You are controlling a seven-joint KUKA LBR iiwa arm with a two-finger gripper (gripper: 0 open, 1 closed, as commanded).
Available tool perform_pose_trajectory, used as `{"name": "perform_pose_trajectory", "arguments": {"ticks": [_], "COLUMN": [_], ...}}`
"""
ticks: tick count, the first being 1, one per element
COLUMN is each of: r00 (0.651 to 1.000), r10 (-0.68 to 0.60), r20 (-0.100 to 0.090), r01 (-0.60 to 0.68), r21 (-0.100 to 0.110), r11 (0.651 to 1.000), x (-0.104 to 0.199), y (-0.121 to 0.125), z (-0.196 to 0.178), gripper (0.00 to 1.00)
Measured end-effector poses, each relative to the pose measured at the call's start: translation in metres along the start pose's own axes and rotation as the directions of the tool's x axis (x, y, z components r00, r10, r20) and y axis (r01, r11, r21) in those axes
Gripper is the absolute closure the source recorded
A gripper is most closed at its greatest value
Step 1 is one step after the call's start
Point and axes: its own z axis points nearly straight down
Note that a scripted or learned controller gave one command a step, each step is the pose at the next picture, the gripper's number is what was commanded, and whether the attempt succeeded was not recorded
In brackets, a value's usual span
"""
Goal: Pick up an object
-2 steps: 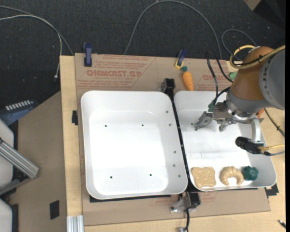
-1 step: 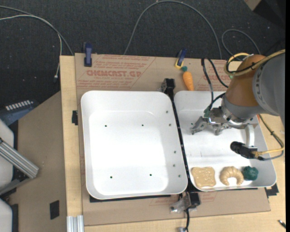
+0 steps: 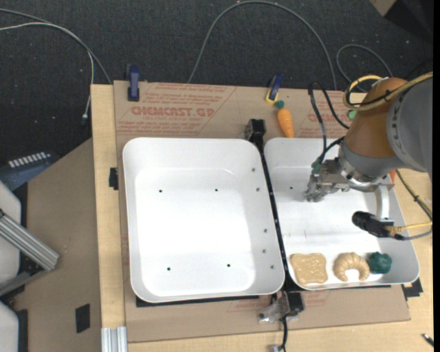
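Tan croissant (image 3: 351,267) (bin-front) below end effector (image 3: 316,190)

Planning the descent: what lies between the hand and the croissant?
In the camera view, bare white bin floor separates the hand from the croissant.

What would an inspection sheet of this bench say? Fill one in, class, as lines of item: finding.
Surface: cardboard bench bearing the left bin and right bin, side by side.
Job's things: toast, croissant and a teal object in a row along the right bin's near edge.
Clutter: toy carrot on the bench behind the right bin; blue clips at the far edge.
Gripper: gripper over the right bin's far half, apart from the three things.
Cables: white ones on the dark floor; yellow and black ones on the arm.
Surroundings: dark carpet.
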Motion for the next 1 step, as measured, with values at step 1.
{"name": "perform_pose_trajectory", "arguments": {"ticks": [1], "r00": [1.0], "r10": [0.001], "r20": [0.001], "r01": [-0.001], "r21": [-0.003], "r11": [1.0], "x": [-0.0003], "y": [-0.0062], "z": [-0.0599], "gripper": [1.0]}}
